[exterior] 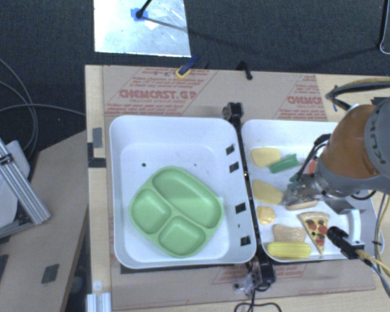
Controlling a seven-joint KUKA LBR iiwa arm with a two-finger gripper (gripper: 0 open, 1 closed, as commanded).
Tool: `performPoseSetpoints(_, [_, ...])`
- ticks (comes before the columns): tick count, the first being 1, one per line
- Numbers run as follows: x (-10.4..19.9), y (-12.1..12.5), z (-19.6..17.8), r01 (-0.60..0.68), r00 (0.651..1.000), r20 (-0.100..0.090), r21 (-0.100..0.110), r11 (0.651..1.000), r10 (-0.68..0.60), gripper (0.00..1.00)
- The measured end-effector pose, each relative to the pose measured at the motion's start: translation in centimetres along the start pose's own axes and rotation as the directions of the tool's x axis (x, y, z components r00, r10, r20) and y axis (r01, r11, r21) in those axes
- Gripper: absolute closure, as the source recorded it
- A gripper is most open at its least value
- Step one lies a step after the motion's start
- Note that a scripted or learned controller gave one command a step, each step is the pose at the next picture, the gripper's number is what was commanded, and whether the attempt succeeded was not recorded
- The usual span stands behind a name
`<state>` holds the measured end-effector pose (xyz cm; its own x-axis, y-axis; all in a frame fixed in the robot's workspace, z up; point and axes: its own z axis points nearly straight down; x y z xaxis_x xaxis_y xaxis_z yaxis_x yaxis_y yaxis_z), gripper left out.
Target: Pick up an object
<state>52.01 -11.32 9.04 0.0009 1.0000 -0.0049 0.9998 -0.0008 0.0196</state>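
So I'm down in the right bin point(351, 130) right now, my gripper point(300, 195) low over the middle of it, wrist with the orange band hanging just behind. Honestly can't tell from up here how my jaws stand or whether anything's in them, too much clutter under the tip.

Stuff on offer: a pale yellow piece point(265, 156) near the bin's far-left corner with a green piece point(283, 164) touching it on the right, another yellow piece point(268, 192) just left of my tip, a small yellow bit point(266, 214) by the left wall, a tan bread-looking slice point(288, 232), a corn cob point(288, 250) along the near wall, and a pizza slice point(314, 227) just near-side of my tip.

I'd say I'm at the reach-and-grab step, nothing lifted yet. Next move calls for settling on one item, probably that middle yellow piece or the pizza, then closing and going straight up.

Room is tight: neighbours all around, divider wall on the left. The left bin point(175, 127) only has a green divided plate point(175, 210).
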Motion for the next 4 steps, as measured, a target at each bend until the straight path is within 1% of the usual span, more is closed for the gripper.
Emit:
performPoseSetpoints(1, [-2.9, 2.8, 0.1, 0.003, 1.0, -0.004, 0.007, 1.0, -0.003, 1.0])
performPoseSetpoints(2, [0.0, -0.8, 0.0, 0.001, 1.0, 0.002, -0.001, 1.0, -0.001, 1.0])
performPoseSetpoints(3, [-5.8, 2.5, 0.1, 0.001, 1.0, 0.0, 0.006, 1.0, -0.001, 1.0])
performPoseSetpoints(4, [-7.2, -2.9, 0.0, 0.0, 1.0, 0.001, 0.002, 1.0, 0.0, 1.0])
